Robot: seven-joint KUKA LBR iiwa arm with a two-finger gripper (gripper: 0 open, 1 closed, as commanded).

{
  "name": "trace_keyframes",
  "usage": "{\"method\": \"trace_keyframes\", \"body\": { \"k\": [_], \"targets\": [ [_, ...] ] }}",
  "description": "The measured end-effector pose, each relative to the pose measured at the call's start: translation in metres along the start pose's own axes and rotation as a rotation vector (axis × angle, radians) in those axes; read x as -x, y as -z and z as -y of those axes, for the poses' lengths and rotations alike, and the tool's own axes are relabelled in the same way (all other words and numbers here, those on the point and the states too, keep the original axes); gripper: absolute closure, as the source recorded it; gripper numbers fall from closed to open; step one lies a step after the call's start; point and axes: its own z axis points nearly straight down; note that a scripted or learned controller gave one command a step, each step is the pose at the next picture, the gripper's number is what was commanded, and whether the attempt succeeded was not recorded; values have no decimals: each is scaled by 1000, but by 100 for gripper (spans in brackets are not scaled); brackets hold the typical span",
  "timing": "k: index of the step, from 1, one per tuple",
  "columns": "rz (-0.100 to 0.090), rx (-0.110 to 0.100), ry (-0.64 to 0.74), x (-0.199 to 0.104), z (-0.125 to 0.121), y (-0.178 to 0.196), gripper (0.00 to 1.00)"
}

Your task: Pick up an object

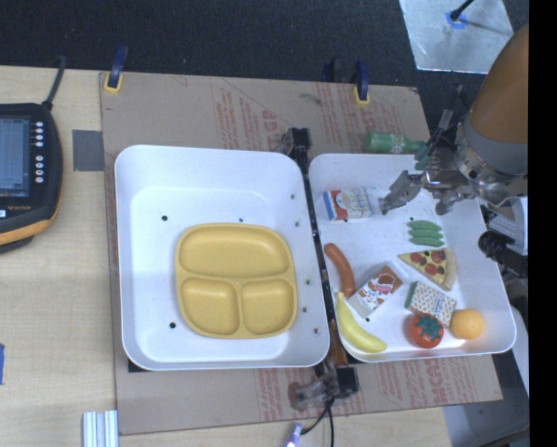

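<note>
Gripper (pixel 418 186) over the far part of the right bin (pixel 502 343), finger state not discernible, nothing seen held; below it lie carton (pixel 349 203), green beans (pixel 426 232), pizza slice (pixel 429 265), sausage (pixel 340 266), banana (pixel 357 331), tomato (pixel 426 330), orange (pixel 466 324); yellow tray (pixel 235 279) in left bin (pixel 139 184).

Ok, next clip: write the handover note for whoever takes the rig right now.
Pincer: hovering over the upper part of the right bin, nothing visible between its fingers; open or shut cannot be told.
Right bin holds a small carton, green pea pod, pizza slice, sausage, banana, a second carton, a checked packet, tomato and orange.
Left bin holds the yellow divided tray.
Done: nothing lifted yet.
Left: grasp and raise one object; the small carton and pea pod lie nearest.
</note>
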Motion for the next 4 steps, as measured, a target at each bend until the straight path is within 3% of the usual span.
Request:
{"method": "trace_keyframes", "body": {
  "k": [1, 2, 3, 4],
  "targets": [
    [0, 1, 1, 53, 73, -119, 0],
    [1, 9, 0, 103, 9, -148, 0],
    [-1, 2, 0, 74, -73, -150, 0],
    [0, 2, -1, 104, -28, -78, 0]
  ]
}}
